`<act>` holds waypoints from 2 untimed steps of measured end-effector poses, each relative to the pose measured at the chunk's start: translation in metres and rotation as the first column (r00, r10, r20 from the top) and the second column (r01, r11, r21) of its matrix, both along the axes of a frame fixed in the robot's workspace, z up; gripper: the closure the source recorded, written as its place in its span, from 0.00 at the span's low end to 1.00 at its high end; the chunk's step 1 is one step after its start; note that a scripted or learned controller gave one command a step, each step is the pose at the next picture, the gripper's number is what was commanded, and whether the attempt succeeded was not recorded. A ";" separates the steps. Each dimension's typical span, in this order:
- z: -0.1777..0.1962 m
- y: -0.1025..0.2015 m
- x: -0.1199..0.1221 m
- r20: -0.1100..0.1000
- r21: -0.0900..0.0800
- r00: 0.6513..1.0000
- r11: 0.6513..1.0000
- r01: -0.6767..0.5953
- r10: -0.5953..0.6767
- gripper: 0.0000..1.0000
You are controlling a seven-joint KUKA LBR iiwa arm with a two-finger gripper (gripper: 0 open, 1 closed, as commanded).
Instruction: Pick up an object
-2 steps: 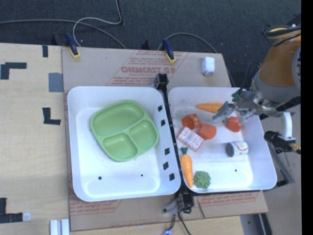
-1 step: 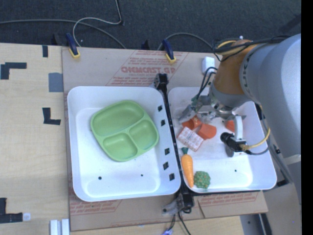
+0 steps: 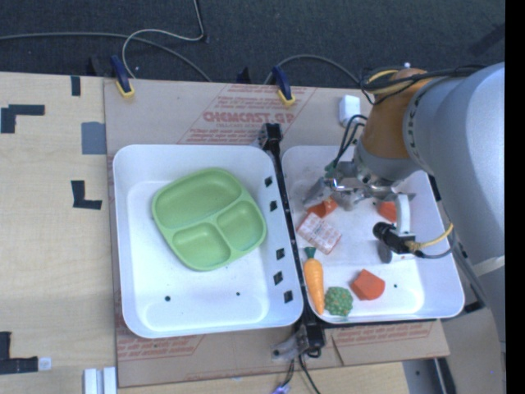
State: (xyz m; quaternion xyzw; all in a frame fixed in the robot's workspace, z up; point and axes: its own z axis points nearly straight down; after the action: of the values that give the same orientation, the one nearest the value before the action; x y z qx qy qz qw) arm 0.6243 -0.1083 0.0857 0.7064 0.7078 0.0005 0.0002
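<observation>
My gripper [image 3: 334,197] hangs low over the back part of the right bin [image 3: 439,290], with its silver fingers [image 3: 316,194] spread open. A small red-orange piece [image 3: 322,208] lies just under the left finger, not clasped. In front of it lies a white and pink packet [image 3: 318,232]. Nearer the bin's front are an orange carrot [image 3: 313,279], a green broccoli [image 3: 338,300] and a red-orange block [image 3: 368,285]. Another orange piece [image 3: 387,212] is partly hidden by the wrist hardware.
A green divided plate [image 3: 209,218] lies in the left bin [image 3: 197,310]. The grey arm with its orange band [image 3: 394,125] covers the right bin's back right side. A black divider [image 3: 283,220] runs between the bins. Cables trail along the bench's back.
</observation>
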 end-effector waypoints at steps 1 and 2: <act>0.000 -0.001 0.010 0.000 -0.001 1.000 1.000 0.000 0.000 0.00; 0.000 -0.003 0.022 0.001 -0.001 1.000 1.000 -0.001 0.001 0.00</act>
State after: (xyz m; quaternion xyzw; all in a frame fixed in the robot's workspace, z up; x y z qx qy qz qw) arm 0.6459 -0.1116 0.0856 0.7061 0.7081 0.0006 0.0006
